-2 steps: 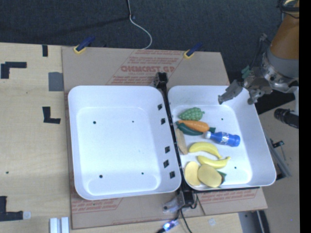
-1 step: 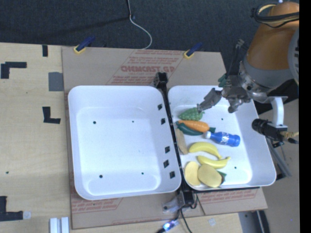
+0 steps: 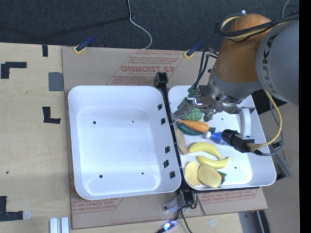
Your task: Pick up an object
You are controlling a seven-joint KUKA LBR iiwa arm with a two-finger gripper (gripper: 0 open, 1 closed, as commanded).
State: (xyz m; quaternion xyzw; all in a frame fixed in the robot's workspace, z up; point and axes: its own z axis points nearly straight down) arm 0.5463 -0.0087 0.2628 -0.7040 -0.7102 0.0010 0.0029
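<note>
Because the green object [image 3: 194, 114] sits tucked under the end effector [image 3: 193, 107] near the far left corner of the right bin [image 3: 265, 176], the grasp should come straight down over it, with the closing line kept clear of the bin's left wall and of the carrot [image 3: 194, 126] lying just beside it toward the near side. I judge this green piece to be the target, since the arm hangs directly above it. It looks small, bumpy and rounded, perhaps a toy bunch of grapes or a broccoli head; half of it is hidden by the metal parts above, so its full shape cannot be read. A knobbly surface like that may roll or slip, so a centred, slow close would serve best, followed by a straight lift before any sideways travel. Whether the end effector is wide or narrow I cannot tell; nothing is visibly held.

Beyond the carrot, which is orange with a green top, a blue object [image 3: 217, 136] lies toward the bin's middle, and two yellow bananas [image 3: 208, 149] curve nearer the front. Two yellow rounded pieces [image 3: 204, 174] rest at the near left corner. The left bin [image 3: 77, 144] stands alongside on the bench [image 3: 29, 144].
</note>
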